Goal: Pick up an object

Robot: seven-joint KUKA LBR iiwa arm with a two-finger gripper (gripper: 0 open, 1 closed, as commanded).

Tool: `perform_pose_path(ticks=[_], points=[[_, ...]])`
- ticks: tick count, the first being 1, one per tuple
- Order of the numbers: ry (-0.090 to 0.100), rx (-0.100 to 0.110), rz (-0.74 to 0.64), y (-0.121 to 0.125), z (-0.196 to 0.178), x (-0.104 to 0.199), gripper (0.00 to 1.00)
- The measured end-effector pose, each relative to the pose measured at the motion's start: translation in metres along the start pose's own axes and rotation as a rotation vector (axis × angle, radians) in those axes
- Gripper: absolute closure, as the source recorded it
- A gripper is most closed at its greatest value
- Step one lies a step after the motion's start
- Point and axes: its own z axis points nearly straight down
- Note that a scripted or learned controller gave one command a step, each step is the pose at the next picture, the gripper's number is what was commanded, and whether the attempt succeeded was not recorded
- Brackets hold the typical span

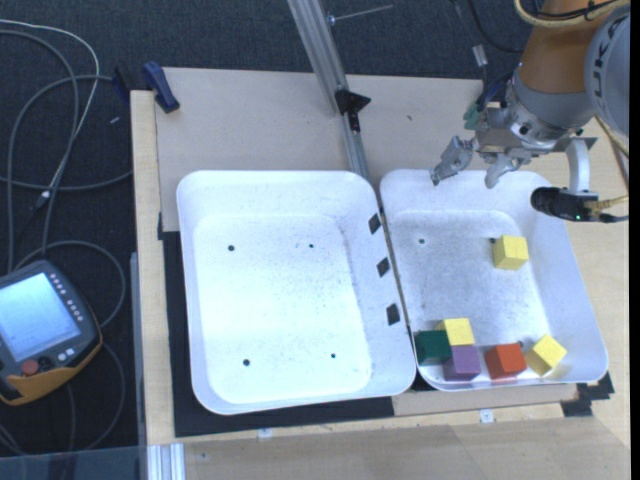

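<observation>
Six blocks: below the fingers, in the right bin (590, 308).
Fingers: gripper (468, 173) spread apart, grasping nothing.
Best pick: lone yellow block (510, 252), nearest; descend straight, centred.

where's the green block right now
The green block sits in the right bin, at its near-left corner, touching the yellow block and beside the purple block.

The grey arm, orange band bright above its wrist, reaches in from the upper right and hangs up high, its gripper (469, 169) pointing down with jaws spread apart and nothing between them.
</observation>
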Motion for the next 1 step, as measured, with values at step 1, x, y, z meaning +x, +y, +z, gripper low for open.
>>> perform_pose_path(ticks=[1], points=[[-0.005,-0.011,0.006,-0.0407,-0.0766,-0.0504,0.00]])
